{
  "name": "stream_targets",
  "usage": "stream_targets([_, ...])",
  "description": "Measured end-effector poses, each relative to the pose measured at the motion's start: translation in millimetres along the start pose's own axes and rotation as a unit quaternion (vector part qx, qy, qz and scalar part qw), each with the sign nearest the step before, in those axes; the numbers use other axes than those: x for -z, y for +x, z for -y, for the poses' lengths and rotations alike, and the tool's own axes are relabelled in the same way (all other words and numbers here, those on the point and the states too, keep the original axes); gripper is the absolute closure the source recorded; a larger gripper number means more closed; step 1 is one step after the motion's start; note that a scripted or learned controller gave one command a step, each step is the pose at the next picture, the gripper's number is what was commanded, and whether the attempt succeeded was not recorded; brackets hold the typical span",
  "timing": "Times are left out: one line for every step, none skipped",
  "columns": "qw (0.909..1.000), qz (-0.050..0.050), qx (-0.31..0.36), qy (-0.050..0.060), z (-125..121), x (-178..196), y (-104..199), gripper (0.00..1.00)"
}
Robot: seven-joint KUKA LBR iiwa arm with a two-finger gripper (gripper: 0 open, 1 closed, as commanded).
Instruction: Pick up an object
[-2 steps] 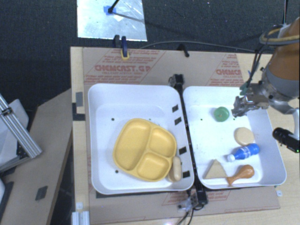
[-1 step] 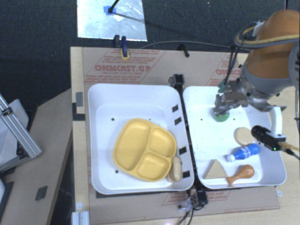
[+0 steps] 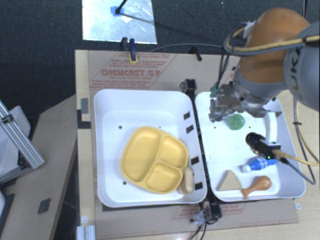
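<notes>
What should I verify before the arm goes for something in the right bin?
1. Gripper is over the right bin: ok.
2. Gripper carries nothing yet: cannot tell.
3. Green disc lies right beside the gripper, with bare floor on its near side: ok.
4. Blue bottle, tan wedge and orange drumstick have room between them for a clean grasp: not ok, they lie close together.
5. Yellow divided plate sits in the left bin, away from the arm: ok.

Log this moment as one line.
gripper: above right bin | nearest item: green round piece | also in bin: blue bottle, tan wedge, orange drumstick
</notes>
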State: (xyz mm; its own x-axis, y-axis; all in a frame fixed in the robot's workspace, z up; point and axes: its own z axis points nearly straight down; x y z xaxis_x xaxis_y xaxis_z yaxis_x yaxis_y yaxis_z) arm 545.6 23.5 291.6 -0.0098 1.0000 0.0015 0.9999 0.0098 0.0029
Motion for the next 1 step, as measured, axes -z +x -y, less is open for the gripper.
stream_targets([1.0, 0.0, -0.001, 0.0, -9.1, -5.9, 46.7, 1.0])
